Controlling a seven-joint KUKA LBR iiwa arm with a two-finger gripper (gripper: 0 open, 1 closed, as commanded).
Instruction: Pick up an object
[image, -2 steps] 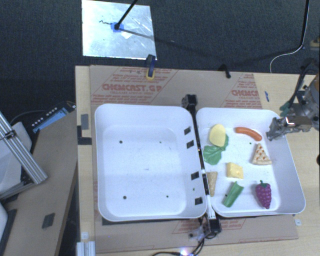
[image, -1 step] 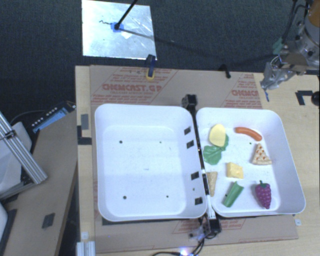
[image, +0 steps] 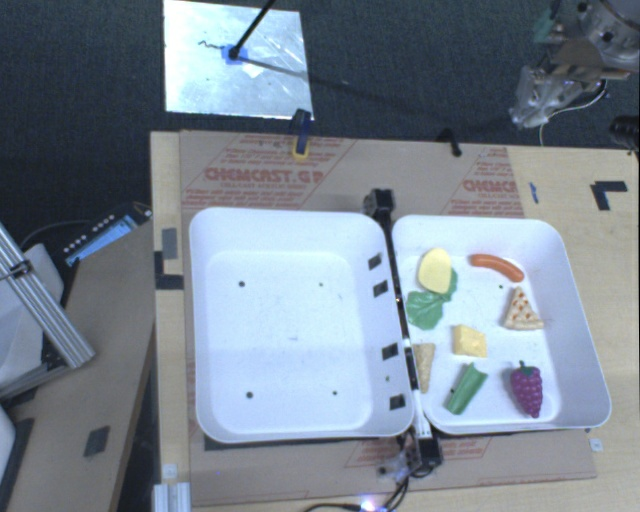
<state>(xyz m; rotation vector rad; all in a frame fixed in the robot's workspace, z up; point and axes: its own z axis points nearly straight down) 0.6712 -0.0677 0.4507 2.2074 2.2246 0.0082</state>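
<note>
Toy food lies scattered in the right bin (image: 575, 300): sausage (image: 497, 265) near its far edge, pizza slice (image: 521, 311) and grapes (image: 527, 388) along its right side. The sausage sits apart, so it makes the easiest target. The gripper (image: 545, 95) hangs beyond the table's far right corner; its opening cannot be judged.

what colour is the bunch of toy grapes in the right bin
Dark purple with a small green stem on top. The grapes show in the camera view, near the right bin's front right corner.
</note>
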